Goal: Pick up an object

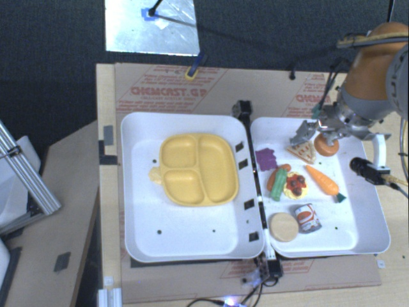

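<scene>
- The brown board under both bins carries red block lettering; on the strip at 12 o'clock above the left bin (137, 235) it looks like "CHEMCAST GP", repeated at 1 o'clock above the right bin (370, 232), where cables partly cover it
- More red print runs along the board's edge at 6 o'clock, too small to read
- The little can (308, 217) in the right bin has a red and white label; its writing is blurred
- The gripper (314, 131) sits at the 12 o'clock end of the right bin, its grey fingers (304, 135) spread a little apart with nothing between them
- Just beside the fingers lies a tan cracker wedge (304, 151), and an orange round piece (327, 147) sits under the wrist at its 3 o'clock side
- Toward the bin's centre: a purple piece (266, 158), a green pod (278, 181), a red-topped toy (295, 183) and a carrot (323, 180), all close together
- A round tan biscuit (284, 227) lies at 6 o'clock, touching the can
- The right bin's 3 o'clock and 5 o'clock side is bare white floor
- The left bin holds a yellow divided plate (195, 169) at its centre, with bare floor all around it, widest at 6 o'clock
- A silvery sheet (153, 18) lies beyond the board at 11 o'clock
</scene>
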You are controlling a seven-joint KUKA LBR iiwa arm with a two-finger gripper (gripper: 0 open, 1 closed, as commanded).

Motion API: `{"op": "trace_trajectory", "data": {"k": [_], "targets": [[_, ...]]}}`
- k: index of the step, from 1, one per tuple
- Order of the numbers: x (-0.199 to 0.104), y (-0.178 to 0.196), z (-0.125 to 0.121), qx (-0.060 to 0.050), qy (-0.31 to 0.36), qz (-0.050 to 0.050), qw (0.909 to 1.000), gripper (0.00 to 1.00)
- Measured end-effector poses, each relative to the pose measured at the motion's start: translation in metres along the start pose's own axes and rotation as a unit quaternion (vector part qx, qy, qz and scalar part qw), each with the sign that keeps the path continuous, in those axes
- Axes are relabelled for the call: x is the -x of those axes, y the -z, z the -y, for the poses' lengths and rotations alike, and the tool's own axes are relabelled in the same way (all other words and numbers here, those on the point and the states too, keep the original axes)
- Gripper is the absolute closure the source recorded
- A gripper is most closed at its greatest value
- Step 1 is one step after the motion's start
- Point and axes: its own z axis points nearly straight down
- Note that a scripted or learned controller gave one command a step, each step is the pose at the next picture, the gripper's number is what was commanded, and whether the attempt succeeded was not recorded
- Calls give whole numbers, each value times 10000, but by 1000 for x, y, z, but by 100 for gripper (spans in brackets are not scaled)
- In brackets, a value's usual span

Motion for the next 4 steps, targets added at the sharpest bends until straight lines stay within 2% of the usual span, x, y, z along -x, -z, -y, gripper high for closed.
{"op": "trace_trajectory", "data": {"k": [2, 3, 4], "targets": [[2, -78, 4, 39, 15, 4, 10000, 0], [4, -86, 2, 70, 0, 24, 10000, 0], [5, -74, 0, 102, 1, 39, 9999, 100]]}}
